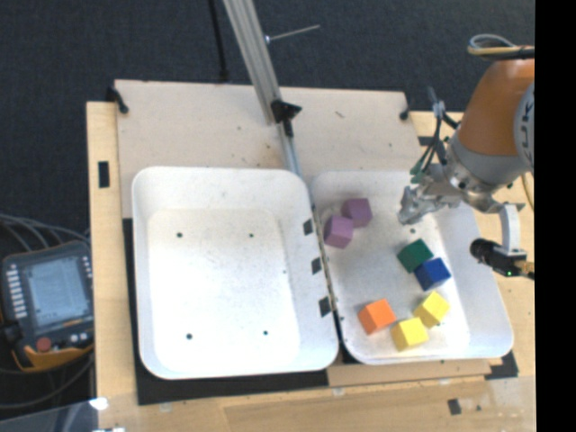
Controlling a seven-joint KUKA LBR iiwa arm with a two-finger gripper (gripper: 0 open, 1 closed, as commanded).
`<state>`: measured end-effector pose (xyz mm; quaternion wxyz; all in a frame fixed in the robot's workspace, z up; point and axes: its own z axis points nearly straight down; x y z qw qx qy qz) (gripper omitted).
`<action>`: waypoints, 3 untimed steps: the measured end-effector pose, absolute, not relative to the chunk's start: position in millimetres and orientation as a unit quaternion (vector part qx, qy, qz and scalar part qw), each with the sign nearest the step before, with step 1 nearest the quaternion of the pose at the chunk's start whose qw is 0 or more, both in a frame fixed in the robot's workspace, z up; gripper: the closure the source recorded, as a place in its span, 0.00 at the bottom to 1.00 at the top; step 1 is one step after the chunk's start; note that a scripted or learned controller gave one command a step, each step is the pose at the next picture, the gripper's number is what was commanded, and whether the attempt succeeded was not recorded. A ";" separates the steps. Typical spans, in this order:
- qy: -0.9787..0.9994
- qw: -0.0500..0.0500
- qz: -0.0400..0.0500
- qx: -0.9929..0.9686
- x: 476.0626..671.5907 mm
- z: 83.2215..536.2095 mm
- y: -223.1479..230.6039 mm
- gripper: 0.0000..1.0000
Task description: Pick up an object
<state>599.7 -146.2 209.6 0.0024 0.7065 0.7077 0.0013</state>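
Note:
The right bin (477,327) holds several small blocks. Two purple blocks (347,222) lie side by side near its left wall. A green block (414,255) touches a blue block (433,272) in the middle. Lower down sit an orange block (377,315) and two yellow blocks (421,320). My gripper (414,207) hangs over the bin's upper middle, just above the green block and to the right of the purple pair. Nothing is visible between its fingers.
The left bin (225,273) lies beside the right one. A slanted metal pole (256,52) runs from the top down to the gap between the bins. A teach pendant (47,295) sits at the far left, off the bench.

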 end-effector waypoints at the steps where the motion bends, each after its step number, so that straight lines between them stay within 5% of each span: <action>1: 0.709 0.000 0.001 0.705 606.6 204.0 -93.0 1.00; 3: 0.710 0.001 0.001 0.705 621.1 213.9 -5.4 1.00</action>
